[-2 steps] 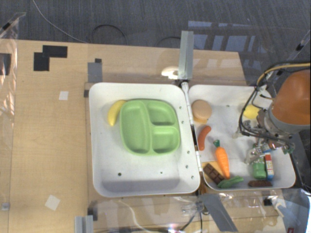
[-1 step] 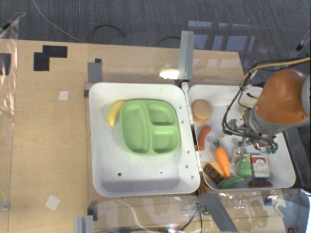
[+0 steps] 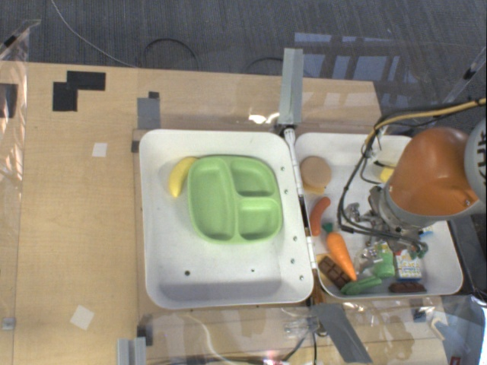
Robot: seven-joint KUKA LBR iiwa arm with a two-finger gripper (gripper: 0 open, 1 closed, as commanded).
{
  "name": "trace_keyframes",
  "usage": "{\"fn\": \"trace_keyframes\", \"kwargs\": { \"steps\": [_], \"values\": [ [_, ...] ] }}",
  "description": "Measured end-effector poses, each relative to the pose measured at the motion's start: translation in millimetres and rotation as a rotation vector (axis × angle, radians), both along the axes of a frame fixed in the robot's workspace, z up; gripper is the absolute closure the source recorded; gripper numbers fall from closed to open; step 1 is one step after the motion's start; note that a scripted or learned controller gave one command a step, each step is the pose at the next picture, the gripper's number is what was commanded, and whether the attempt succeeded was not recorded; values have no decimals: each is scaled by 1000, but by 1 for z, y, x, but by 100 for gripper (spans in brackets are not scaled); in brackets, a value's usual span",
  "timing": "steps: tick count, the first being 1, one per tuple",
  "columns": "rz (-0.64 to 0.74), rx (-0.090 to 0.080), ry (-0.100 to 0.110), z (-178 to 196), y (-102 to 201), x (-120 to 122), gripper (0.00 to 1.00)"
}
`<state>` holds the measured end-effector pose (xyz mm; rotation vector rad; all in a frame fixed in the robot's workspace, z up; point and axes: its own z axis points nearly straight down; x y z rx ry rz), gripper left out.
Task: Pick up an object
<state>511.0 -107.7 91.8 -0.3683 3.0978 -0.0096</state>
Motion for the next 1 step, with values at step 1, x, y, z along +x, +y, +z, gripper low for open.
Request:
{"fn": "trace_keyframes", "kwargs": {
  "steps": [1],
  "values": [
    [-13,-10,-1,1,14,0,0]
  ]
}}
